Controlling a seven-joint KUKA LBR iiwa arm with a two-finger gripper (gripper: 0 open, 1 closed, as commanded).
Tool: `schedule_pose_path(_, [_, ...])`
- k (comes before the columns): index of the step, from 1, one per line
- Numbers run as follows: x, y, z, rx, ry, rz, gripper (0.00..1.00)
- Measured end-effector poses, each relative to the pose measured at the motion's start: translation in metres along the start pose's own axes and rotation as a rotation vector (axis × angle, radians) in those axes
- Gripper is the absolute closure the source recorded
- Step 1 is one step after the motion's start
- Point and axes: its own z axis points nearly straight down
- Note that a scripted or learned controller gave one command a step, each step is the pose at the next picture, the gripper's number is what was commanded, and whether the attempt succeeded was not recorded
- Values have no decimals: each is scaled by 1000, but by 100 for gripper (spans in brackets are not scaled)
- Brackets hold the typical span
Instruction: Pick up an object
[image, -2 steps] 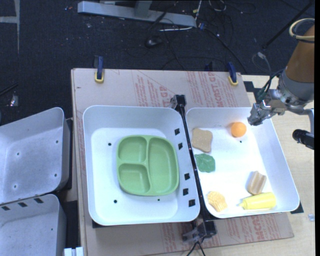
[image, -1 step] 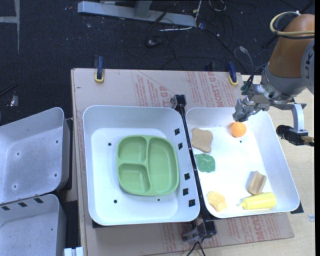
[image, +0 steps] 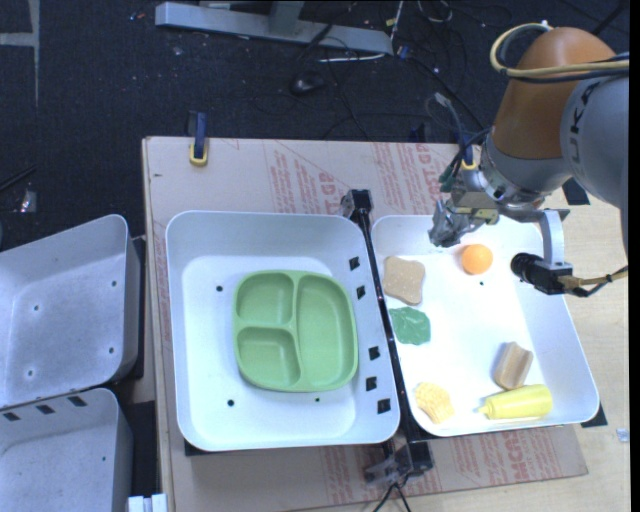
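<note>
Two shallow white bins sit side by side on the bench (image: 260, 165). The left bin (image: 190, 300) carries a pale green divided tray (image: 296, 330) lying flat near its middle. The right bin (image: 560, 330) holds the loose items: a tan slice of bread (image: 404, 279) toward its far left, a flat green piece (image: 410, 326) just nearer than that, a small orange ball (image: 477, 259) at the far middle, a tan block (image: 512, 365) toward the near right, a yellow corn-like piece (image: 433, 402) at the near left, and a yellow banana-like item (image: 518, 402) along the near edge. The arm (image: 560, 100) reaches in from the right over the far part of the right bin, and the gripper (image: 450, 232) hangs just left of the orange ball and beyond the slice of bread. Whether the jaws are apart or together I cannot tell from this angle; nothing is visibly between them. Every item lies on the bin floor, apart from its neighbours.
</note>
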Motion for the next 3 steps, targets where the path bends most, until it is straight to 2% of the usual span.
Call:
schedule_pose_path(1, [62, 14, -1, -4, -1, -1, 100])
schedule_pose_path(2, [121, 11, -2, -2, -1, 0, 100])
schedule_pose_path(3, [164, 22, 7, -3, -1, 1, 100])
